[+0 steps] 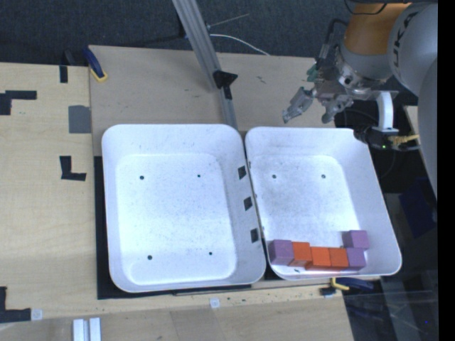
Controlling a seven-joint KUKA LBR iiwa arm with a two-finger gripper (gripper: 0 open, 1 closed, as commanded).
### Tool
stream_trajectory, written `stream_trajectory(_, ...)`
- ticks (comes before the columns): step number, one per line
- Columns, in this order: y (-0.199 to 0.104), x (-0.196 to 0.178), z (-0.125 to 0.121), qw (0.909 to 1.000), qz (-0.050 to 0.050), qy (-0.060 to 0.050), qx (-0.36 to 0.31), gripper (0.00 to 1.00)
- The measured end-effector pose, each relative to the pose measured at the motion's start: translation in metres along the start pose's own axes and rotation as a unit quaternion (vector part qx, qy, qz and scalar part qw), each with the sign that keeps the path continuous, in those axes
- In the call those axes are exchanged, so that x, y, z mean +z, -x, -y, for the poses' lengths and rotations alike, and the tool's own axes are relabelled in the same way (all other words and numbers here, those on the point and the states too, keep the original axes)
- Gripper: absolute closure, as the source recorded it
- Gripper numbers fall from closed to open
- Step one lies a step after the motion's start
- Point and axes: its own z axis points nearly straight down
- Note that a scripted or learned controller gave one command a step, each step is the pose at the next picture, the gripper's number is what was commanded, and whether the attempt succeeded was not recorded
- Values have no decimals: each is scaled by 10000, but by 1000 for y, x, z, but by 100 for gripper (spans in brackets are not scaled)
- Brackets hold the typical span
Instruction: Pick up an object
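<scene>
Presently my pincer [313, 110] hung open and unladen above the right bin's [370, 163] far rim. Purple and orange blocks [320, 253] lay along its near wall.

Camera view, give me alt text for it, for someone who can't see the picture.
A grey and orange robot arm's open gripper hovers above the far edge of the right white bin, holding nothing. Purple and orange blocks sit clustered along that bin's near edge.
</scene>
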Motion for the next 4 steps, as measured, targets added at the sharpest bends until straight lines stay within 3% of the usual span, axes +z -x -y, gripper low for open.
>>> stream_trajectory(1, -50, 71, -8, 10000, -14, -31, -12, 0)
stream_trajectory(2, -101, 66, -9, 10000, -18, -5, -21, 0)
stream_trajectory(3, -125, 64, 49, 10000, -10, -13, -4, 0)
stream_trajectory(4, -142, 37, 31, 10000, -16, 17, -6, 0)
